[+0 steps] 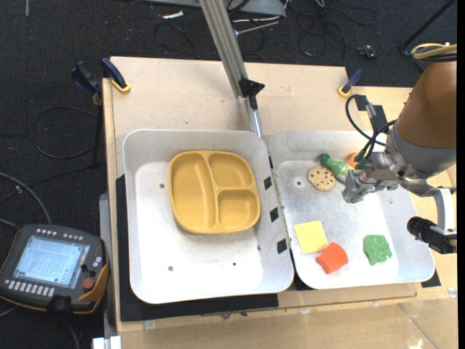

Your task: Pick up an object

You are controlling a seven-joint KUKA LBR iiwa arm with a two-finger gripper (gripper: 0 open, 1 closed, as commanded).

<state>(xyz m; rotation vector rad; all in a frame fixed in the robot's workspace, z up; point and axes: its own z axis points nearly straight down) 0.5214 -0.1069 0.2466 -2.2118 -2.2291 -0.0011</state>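
- The pincer (354,192) hangs low over the right bin (407,267), in its far half, and the grey arm (429,115) comes in from the right.
- Whether the pincer is apart or together I cannot tell; from this angle its tips are one dark grey mass, and nothing is seen between them.
- The nearest thing is the round cookie (320,178), which lies on the bin floor just to the left of the pincer, close but apart from it.
- A green bottle-like object (334,165) lies just beyond the cookie, to the far left of the pincer; its long axis runs from far left to near right, toward a small orange piece (352,159).
- The yellow square (310,236), the red-orange block (332,257) and the green lump (377,249) lie in the near half of the same bin, well apart from the pincer.
- The left bin (145,267) carries a yellow divided plate (214,191).
- My judgement: the pick is not yet done, and the cookie asks for only a short move to the left.
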